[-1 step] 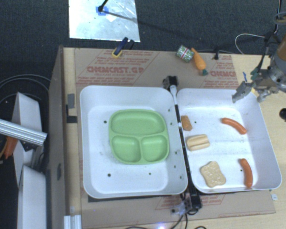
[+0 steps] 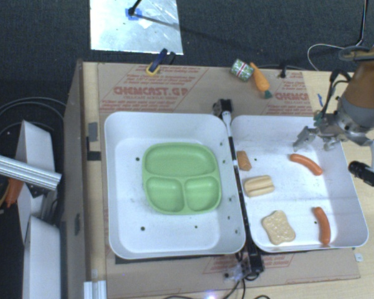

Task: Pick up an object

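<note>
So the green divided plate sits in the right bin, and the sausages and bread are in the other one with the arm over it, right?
Not quite. The camera view shows the green divided plate in the left bin, not the right. The two sausages and the bread do lie in the other bin, the right one, with the gripper over its far corner.

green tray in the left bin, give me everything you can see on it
The green tray is a light green divided plate, plastic by its look, a rounded rectangle with a raised rim. It has three compartments: one wide along the far side, two smaller along the near side. It lies flat, roughly centred on the floor of the left bin, apart from the walls. Nothing lies in it.
</note>
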Available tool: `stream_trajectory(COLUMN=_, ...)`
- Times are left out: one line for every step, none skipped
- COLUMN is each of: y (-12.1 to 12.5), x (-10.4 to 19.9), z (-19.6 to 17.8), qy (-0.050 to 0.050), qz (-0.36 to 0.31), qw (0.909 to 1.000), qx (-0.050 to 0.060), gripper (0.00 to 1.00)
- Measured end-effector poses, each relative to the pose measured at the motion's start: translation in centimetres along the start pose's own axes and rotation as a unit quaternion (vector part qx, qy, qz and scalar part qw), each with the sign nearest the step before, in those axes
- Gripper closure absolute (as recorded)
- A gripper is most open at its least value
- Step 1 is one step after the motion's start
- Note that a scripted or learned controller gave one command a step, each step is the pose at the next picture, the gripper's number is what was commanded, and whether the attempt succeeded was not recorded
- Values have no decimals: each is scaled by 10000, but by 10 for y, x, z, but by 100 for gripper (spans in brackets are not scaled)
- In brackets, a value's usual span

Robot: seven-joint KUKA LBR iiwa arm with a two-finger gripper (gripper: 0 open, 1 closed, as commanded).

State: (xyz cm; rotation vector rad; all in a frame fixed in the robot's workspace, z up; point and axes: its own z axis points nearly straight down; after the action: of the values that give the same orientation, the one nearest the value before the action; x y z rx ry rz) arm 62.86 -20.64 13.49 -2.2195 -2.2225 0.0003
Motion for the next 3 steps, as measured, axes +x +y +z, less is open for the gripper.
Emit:
stream_trajectory(y=-15, x=0, z=40, qy=-3, qz=-1, qw=10000, qx=-4, gripper=0)
stream_trajectory(y=-28, x=0, z=40, qy=-5, qz=-2, qw=10000, qx=-7, gripper=0)
stream_trajectory(y=21, x=0, z=-15, qy=-12, qz=-16, qw=10000, qx=-32, gripper=0)
